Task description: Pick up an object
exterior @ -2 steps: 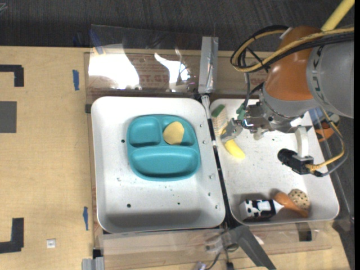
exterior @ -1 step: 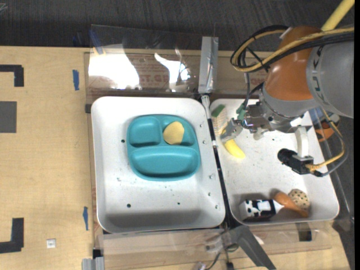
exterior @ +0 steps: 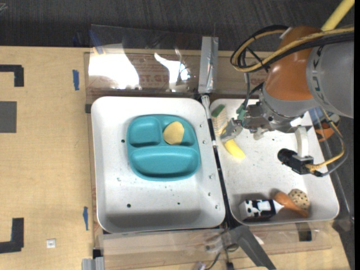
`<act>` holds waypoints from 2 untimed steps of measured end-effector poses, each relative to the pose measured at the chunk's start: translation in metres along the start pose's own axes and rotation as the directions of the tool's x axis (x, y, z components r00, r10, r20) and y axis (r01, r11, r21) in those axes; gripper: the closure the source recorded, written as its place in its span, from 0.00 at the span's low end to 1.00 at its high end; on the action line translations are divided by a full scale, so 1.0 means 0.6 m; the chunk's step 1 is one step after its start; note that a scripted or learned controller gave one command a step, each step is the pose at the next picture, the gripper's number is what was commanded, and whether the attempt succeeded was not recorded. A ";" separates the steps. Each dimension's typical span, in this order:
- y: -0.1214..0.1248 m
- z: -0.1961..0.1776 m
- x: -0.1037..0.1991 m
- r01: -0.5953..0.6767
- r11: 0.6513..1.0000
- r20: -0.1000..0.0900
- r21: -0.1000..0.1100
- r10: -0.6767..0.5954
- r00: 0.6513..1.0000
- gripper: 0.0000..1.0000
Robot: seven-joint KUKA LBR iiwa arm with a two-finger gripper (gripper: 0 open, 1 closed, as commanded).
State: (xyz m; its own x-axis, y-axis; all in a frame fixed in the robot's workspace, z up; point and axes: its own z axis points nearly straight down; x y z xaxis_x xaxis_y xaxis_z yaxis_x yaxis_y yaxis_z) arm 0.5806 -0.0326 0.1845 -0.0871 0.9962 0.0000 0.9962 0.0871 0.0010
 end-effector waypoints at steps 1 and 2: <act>0.000 0.000 0.000 0.000 1.000 0.000 0.000 0.000 1.000 0.00; 0.000 0.000 0.000 0.000 1.000 0.000 0.000 0.000 1.000 0.00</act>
State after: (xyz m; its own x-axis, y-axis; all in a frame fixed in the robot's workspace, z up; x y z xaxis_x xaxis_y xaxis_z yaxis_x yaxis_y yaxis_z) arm 0.5806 -0.0326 0.1845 -0.0871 0.9962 0.0000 0.9962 0.0871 0.0010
